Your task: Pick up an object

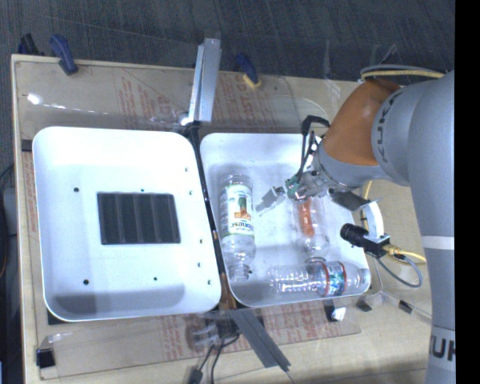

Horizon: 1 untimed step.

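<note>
We saw the arm (400, 126) reach in from the right, w/ its orange band above the wrist, over the right bin (256, 146). The jaws (298, 189) sat low in that bin, at the upper end of a small clear bottle w/ an orange label (307, 218); we couldn't tell whether they were wide, narrow or closed on anything, since the wrist and cabling blocked the tips. That orange bottle lay lengthwise toward the bin's right side, top end just under the jaws. A 2nd bottle w/ a white-and-orange label (238, 218) lay lengthwise near the bin's left wall, well apart from the jaws. A 3rd clear bottle w/ a red-and-blue label (320, 278) lay crosswise along the bin's near wall, just below the orange one; whether the two touched we couldn't tell. The left bin (56, 158) held a dark ribbed rectangle (138, 218) near its middle. Both bins sat side by side on the desk (32, 78), a grey metal bar (204, 78) standing at the gap between them on the far side, w/ blue clamps (64, 54) on the desk's far edge.
</note>
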Tool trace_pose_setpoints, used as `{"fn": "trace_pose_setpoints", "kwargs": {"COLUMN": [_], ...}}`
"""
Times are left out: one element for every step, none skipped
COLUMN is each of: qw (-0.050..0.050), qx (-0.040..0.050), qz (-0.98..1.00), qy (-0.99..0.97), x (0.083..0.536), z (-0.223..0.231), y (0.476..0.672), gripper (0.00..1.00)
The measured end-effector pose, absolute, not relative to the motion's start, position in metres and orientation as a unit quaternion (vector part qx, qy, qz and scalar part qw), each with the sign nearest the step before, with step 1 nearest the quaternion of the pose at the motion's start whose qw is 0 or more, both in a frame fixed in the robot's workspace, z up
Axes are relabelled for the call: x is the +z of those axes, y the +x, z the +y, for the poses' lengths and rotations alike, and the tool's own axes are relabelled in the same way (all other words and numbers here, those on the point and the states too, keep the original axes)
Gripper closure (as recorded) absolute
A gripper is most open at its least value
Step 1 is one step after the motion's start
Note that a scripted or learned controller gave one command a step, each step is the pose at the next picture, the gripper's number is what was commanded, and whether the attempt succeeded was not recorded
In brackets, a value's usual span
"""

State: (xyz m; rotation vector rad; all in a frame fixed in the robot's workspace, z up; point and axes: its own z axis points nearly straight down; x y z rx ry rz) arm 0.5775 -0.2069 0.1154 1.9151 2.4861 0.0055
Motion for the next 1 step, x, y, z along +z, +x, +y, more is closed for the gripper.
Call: {"fn": "trace_pose_setpoints", "kwargs": {"qw": [0.001], "qx": [0.0000], "qz": [0.864], "qy": [0.504], "x": [0.1967], "z": [-0.1893], "y": [0.5485], "gripper": [0.00]}}
